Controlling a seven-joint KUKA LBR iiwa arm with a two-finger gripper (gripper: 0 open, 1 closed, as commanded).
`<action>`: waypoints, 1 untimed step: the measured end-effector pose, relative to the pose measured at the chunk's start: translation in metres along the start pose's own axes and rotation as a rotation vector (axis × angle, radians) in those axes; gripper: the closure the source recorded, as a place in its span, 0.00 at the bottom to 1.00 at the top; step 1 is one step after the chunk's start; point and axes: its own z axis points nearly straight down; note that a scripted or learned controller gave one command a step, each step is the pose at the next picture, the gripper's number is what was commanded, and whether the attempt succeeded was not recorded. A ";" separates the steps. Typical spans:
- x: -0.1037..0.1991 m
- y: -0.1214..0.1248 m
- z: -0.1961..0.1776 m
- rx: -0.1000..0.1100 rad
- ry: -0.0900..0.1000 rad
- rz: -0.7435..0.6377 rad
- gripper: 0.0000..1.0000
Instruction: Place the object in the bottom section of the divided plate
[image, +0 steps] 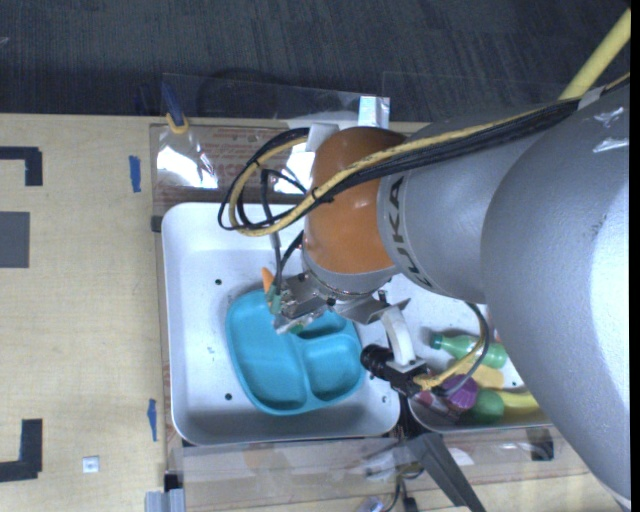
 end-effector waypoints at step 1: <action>-0.001 0.000 -0.001 -0.002 -0.001 0.002 0.00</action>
